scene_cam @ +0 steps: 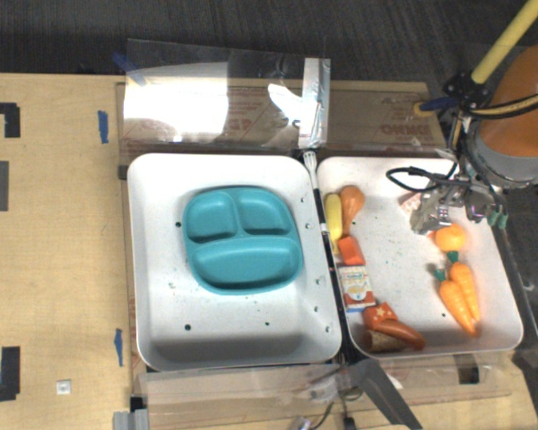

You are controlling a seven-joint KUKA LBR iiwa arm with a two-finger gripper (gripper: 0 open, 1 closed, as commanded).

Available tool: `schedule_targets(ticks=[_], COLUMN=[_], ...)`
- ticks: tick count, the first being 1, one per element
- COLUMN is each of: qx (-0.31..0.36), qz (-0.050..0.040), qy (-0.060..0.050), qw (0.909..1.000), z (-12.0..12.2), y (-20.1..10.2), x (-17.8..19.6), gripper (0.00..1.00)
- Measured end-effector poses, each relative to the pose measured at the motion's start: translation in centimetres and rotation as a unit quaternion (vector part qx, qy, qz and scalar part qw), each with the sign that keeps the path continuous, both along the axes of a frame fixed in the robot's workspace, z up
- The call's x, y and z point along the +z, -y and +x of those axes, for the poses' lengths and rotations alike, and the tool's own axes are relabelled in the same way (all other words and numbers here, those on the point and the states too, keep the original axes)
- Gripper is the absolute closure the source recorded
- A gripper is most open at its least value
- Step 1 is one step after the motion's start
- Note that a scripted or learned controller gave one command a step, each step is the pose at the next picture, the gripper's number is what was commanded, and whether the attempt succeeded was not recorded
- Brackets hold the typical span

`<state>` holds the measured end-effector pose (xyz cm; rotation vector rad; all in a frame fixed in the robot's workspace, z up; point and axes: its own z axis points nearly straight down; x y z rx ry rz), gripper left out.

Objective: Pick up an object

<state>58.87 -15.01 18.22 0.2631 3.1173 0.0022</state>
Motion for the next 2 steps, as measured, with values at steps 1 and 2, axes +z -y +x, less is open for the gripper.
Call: schedule_targets(ticks=[1, 2], qx=[-0.003, 0.058], qz=[-0.0001, -0.002], qy=[-0.004, -0.001], qw=[1.0, 0.9983], z=[-0.3, -4.0], y=[0.3, 5.2], x=[-0.4, -9.3], gripper=[0.0, 0.0])
